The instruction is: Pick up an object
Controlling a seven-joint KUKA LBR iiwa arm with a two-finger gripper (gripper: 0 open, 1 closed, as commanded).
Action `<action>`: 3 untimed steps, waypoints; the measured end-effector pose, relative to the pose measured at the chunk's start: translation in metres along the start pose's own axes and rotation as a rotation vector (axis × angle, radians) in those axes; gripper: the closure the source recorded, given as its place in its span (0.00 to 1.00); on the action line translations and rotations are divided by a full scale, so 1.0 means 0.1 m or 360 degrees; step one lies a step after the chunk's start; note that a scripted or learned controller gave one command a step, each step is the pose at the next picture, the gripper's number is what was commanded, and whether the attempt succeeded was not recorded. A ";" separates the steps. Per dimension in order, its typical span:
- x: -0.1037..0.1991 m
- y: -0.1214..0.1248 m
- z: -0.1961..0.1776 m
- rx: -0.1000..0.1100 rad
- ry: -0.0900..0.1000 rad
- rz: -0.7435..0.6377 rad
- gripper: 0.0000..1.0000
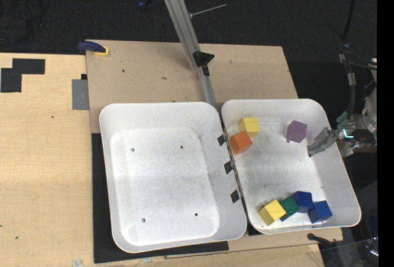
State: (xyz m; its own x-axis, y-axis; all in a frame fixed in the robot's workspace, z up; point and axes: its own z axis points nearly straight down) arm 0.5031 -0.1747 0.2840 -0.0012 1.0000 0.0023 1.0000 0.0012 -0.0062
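— Hovering at the right bin's (335, 155) outer rim, the end effector (320, 141) carries nothing; are its fingers apart or together?

— Cannot tell from this angle. Six blocks lie in that bin: yellow block (250, 126) touching orange block (241, 142) near the divider, purple block (297, 131) nearest the end effector, and a yellow, green and blue cluster (294, 207) at the front.

— And the left bin (117, 118)?

— Alongside, on the tabletop (43, 136).

Right bin (335, 167) holding every block. Yellow cube (250, 126) and orange cube (240, 143) are touching near its far-left corner; purple cube (297, 131) is sitting alone toward the far-right. Along the near edge, yellow (271, 211), green (287, 207) and two blue blocks (304, 199) (319, 211) are clustering together.
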 end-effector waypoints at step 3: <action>0.04 -0.02 1.07 0.0006 0.0002 0.0004 0.00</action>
State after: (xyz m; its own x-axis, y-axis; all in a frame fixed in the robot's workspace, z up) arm 0.5006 -0.1709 0.1770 0.0011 1.0000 0.0034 0.9999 -0.0011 -0.0100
